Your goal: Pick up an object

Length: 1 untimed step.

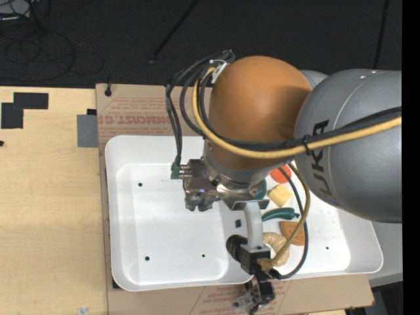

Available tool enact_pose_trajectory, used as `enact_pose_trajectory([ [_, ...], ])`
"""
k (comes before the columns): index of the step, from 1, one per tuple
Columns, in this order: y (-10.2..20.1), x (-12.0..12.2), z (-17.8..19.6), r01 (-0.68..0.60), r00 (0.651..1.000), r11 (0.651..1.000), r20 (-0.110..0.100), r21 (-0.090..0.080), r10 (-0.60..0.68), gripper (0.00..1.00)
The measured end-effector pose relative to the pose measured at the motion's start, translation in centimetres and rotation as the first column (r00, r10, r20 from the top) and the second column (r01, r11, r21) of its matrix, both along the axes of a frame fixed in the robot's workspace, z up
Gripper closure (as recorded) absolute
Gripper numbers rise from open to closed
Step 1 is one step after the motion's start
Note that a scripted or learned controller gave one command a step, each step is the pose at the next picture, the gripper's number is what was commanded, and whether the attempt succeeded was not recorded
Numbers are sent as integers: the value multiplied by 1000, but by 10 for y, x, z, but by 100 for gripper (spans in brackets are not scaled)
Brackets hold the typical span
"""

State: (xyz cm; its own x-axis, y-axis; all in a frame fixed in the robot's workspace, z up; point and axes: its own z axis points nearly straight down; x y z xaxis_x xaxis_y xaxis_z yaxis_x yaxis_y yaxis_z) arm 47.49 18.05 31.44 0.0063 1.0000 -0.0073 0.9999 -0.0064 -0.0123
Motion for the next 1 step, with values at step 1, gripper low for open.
enact_pose_trajectory([
  [1,-50,0,-49,0,1000,1000,2,2,0,100],
])
